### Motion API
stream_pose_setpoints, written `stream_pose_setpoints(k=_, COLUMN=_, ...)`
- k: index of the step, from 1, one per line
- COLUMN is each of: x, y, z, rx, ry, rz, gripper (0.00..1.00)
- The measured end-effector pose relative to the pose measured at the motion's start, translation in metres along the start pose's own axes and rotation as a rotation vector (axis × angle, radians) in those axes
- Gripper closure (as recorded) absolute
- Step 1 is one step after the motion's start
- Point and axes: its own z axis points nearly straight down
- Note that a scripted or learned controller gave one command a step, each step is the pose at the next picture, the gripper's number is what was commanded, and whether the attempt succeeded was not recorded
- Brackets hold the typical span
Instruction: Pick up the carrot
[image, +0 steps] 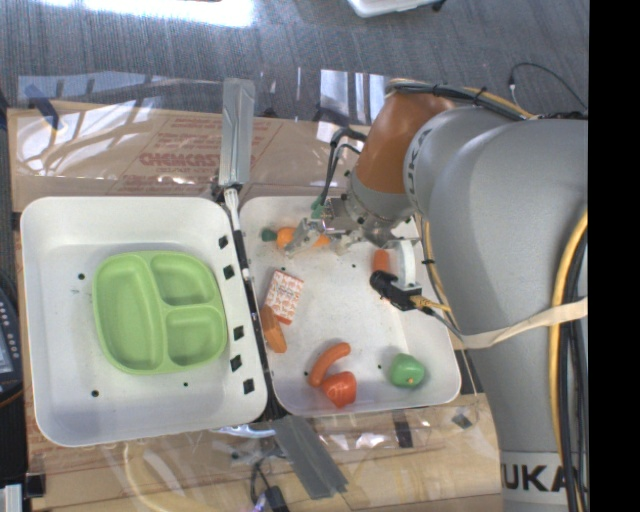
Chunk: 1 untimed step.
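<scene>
The grey arm (500, 260) reaches in from three o'clock and bends over the right bin (440, 385), its orange band near the bin's upper edge at about one o'clock. The left bin (50, 400) holds a green divided tray (160, 310) and plays no part so far. The gripper (322, 228) hangs low over the right bin's twelve o'clock corner, just beside the carrot (286, 237), a small orange piece with a green top lying on the bin floor at about eleven o'clock. Whether the fingers are spread or closed cannot be told from here. The carrot looks to be resting on the floor, not between the fingers, so the pick seems not yet made: approach largely done, grasp and lift left. Elsewhere lie a patterned packet (284, 297), a green pepper (406, 372), a red pepper (340, 388) and an orange sausage shape (328, 362).
</scene>
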Motion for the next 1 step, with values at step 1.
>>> stream_pose_setpoints(k=1, x=0.0353, y=0.0020, z=-0.0468, rx=-0.006, ry=-0.002, rz=-0.294, gripper=0.00)
